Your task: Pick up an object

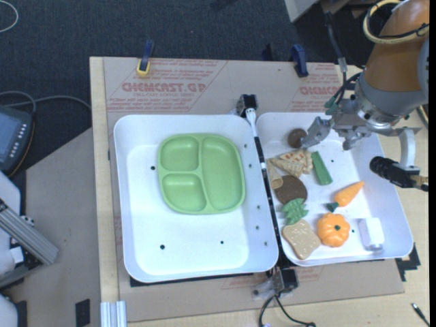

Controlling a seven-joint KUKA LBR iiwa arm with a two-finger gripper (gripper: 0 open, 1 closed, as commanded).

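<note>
Two white bins sat side by side on the worktop (pixel 102 182). The left bin (pixel 136 216), in the centre of the frame, held one green plate (pixel 201 174) with three compartments. The right bin (pixel 395 213) held nine toy foods: one brown round piece (pixel 296 137) at its upper left; one pizza slice (pixel 293 162) below that; one green stick (pixel 321 169) just right of the slice; one tan piece (pixel 275 180) at the bin's left wall; one dark brown patty (pixel 291 189) below the slice; one green leafy piece (pixel 295 212) under the patty; one bread slice (pixel 300 240) at the lower edge; one pumpkin (pixel 333 229) just right of the bread; and one carrot (pixel 348 193) above the pumpkin. One pale block (pixel 370 233) lay at the lower right of that bin.

One arm (pixel 395 53) entered from the upper right of the frame. Its pincer (pixel 334 133) hung over the upper part of the right bin, two fingers (pixel 313 133) spread apart, nothing between them, with the brown round piece just to its left and the green stick below it. Two clamps, one yellow (pixel 144 67) and one blue (pixel 298 60), sat on the worktop's upper edge.
</note>
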